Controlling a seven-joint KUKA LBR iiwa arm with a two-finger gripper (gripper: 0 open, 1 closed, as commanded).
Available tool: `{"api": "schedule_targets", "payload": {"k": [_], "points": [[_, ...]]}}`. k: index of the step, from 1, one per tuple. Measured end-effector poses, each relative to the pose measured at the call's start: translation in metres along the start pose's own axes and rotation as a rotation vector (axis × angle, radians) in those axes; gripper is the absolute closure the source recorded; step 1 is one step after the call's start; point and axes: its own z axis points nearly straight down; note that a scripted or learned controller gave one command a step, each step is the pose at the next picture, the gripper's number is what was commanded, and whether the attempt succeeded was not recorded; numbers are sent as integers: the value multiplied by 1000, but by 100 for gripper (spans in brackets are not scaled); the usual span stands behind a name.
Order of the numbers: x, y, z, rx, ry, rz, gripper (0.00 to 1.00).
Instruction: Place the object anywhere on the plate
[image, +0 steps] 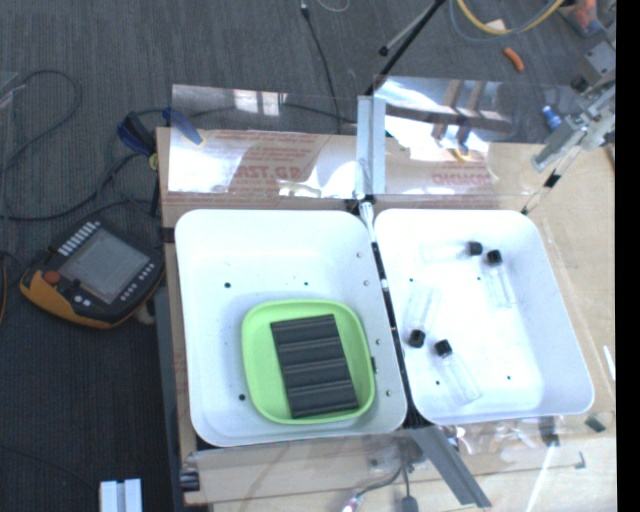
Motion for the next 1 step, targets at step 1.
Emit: {"api": "schedule_targets", "payload": {"k": [1], "points": [[16,7,1,-2,1,-290,0]]}}
